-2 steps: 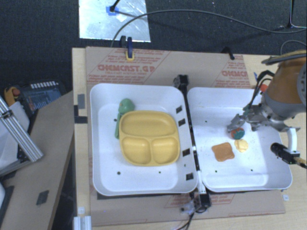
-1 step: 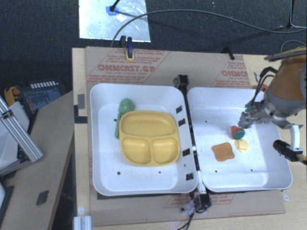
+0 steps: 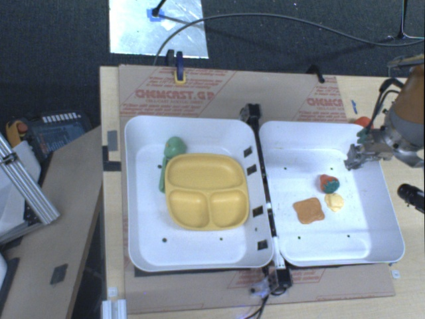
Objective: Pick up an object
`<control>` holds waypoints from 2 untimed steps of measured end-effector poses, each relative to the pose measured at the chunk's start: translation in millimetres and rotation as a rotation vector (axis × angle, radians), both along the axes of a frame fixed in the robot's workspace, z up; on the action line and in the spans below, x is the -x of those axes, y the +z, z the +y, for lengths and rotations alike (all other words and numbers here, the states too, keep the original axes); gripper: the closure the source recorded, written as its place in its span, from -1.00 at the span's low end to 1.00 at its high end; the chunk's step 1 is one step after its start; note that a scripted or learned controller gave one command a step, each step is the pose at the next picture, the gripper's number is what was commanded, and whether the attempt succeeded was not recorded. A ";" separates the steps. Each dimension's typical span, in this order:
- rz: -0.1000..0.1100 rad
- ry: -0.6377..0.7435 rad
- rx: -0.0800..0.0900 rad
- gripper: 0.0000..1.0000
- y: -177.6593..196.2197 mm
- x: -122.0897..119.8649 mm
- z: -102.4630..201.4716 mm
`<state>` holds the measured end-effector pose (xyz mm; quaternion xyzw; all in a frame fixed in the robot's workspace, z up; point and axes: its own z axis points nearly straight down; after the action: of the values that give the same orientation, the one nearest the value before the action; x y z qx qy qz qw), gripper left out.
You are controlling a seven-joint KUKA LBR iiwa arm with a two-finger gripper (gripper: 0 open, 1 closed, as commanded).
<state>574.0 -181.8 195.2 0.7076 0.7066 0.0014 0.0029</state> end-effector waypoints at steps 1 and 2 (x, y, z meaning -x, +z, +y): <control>0.001 0.006 -0.001 1.00 47.0 -6.5 5.6; 0.000 0.006 0.000 1.00 100.9 -7.8 5.4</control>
<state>581.8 -176.4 296.1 0.7054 0.7088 0.0015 0.0030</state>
